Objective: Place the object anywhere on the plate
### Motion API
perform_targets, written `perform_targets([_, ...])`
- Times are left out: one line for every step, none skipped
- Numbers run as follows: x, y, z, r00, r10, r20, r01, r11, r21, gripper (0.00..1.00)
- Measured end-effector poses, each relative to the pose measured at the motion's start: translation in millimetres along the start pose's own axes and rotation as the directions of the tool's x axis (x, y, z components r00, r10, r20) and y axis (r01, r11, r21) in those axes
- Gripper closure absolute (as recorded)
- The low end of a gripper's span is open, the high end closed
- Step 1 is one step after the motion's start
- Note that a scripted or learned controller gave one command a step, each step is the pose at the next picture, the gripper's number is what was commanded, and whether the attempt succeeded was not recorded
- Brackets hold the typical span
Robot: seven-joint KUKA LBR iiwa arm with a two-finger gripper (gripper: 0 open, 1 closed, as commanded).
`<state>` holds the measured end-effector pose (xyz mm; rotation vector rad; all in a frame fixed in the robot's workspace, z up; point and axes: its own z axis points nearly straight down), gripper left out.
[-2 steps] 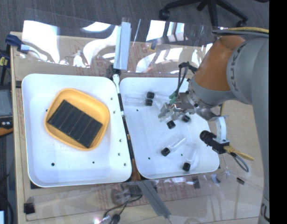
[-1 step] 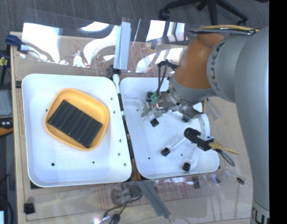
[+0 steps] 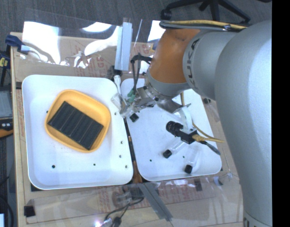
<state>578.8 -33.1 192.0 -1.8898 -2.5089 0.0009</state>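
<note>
A dark ribbed rectangular slab (image 3: 75, 124) lies flat on the yellow plate (image 3: 101, 109) in the left bin (image 3: 36, 164). My gripper (image 3: 178, 161) hangs over the right bin (image 3: 149, 167), well to the right of the plate. Its two pale fingers with black fingertips (image 3: 167, 153) stand apart, and nothing is between them. The big grey and orange arm covers the upper part of the right bin.
A clear piece with a green bit and a small black end (image 3: 130, 107) sits under the wrist at the wall between the two bins. White floor of the left bin surrounds the plate. A metal rail (image 3: 123, 46) stands behind the bins.
</note>
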Motion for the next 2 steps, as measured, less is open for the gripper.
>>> perform_targets([47.6,3.9,1.6,0.99,-0.141,-0.002,0.141,0.99,0.005,1.0])
perform_targets([47.2,3.8,1.5,0.99,-0.14,-0.002,0.14,0.99,0.005,0.0])
